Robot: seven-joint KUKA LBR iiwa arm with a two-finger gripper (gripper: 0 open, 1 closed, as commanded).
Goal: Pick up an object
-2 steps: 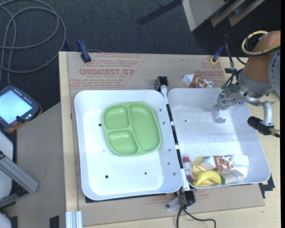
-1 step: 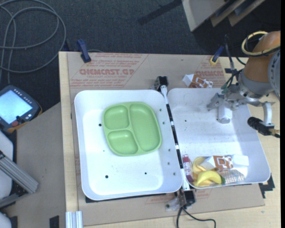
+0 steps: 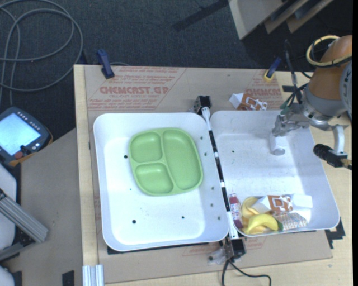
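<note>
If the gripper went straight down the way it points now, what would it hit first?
Most likely the bare white floor of the right bin. The gripper hangs over its upper part, well away from the pile of objects at the near edge. Depth is hard to judge from this slant.

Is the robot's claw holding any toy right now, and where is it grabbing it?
No, nothing is held. The gripper hangs over a bare part of the right bin, nothing between its fingers. The pile of objects lies apart in that bin's near corner.

Dark carpet floor [image 3: 140,33], looped cable [image 3: 33,50] on it; wooden furniture, perhaps shelf [image 3: 279,14], top right.
</note>
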